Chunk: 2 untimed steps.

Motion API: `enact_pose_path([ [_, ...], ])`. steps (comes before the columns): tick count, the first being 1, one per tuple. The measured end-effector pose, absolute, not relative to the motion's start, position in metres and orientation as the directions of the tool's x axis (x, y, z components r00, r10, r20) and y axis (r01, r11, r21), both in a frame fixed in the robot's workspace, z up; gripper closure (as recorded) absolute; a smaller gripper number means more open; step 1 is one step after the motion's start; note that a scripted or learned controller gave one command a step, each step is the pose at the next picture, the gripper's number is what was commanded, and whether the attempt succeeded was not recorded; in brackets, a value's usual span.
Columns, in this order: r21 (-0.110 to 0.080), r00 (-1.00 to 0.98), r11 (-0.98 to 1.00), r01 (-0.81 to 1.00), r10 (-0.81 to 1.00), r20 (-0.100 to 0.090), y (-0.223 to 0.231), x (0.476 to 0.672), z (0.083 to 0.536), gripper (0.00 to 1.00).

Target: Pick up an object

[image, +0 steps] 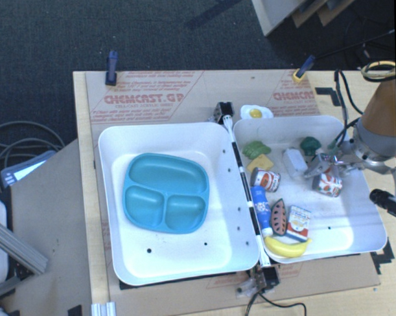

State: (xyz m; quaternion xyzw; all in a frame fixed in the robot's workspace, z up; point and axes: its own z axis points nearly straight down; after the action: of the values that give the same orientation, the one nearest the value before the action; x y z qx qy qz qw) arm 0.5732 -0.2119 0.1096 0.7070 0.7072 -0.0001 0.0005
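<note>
Currently, entry 1: my gripper (328, 164), low in the right bin (356, 236), far right part. Finger state: cannot tell.
Entry 2: red-and-white can (329, 184), lying just near of my fingertips, touching or almost; whether it sits between them I cannot tell.
Entry 3: other stock in the same bin: a second can (267, 179), banana (285, 247), watermelon slice (278, 216), small carton (298, 223), green pieces.
Entry 4: blue tray (165, 192), left bin.
Status: nothing lifted. Reach appears done; a secure grasp and the lift remain, by my judgement.
</note>
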Motion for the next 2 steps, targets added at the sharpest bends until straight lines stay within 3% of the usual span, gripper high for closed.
enact_pose_path([
  [1,0.001,-0.001,0.001,1.0,1.0,-0.001,-0.187,0.598,0.085,0.0],
  [2,-0.023,-0.002,0.002,1.0,1.0,0.013,-0.212,0.662,0.083,0.0],
])
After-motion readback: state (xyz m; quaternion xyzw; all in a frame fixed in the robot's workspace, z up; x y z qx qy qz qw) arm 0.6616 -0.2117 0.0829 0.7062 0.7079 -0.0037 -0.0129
